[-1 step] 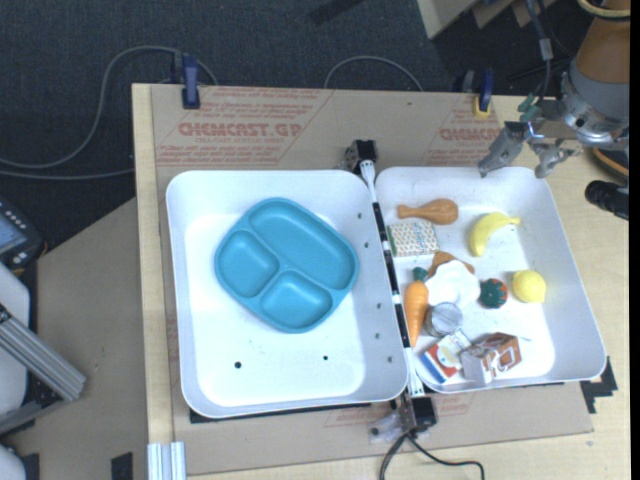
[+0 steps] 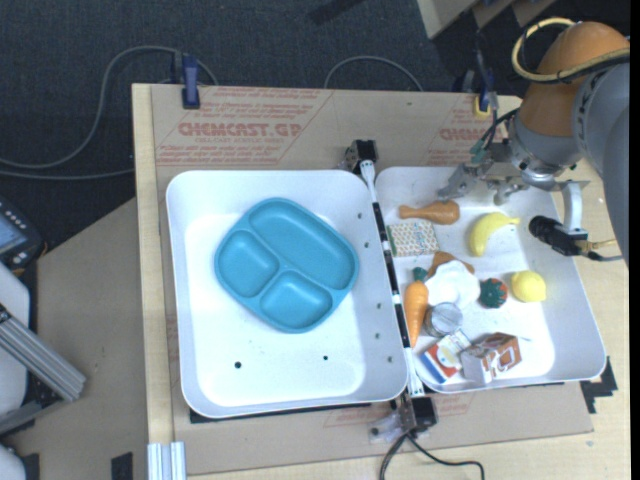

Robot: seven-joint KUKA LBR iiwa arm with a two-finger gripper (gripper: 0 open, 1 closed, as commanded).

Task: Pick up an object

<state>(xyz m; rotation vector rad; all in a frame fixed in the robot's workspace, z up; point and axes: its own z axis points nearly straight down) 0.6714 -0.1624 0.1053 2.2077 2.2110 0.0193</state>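
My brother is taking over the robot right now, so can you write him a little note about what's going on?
Gripper: over the far edge of the right bin; nothing shows between its fingers.
Right bin's things: banana, lemon, carrot, chicken drumstick, small boxes near the front. All lie loose.
Left bin: blue divided plate.
Done: nothing picked up yet.
Left: go down on one thing, probably the drumstick or banana nearest the gripper, grab it and lift.
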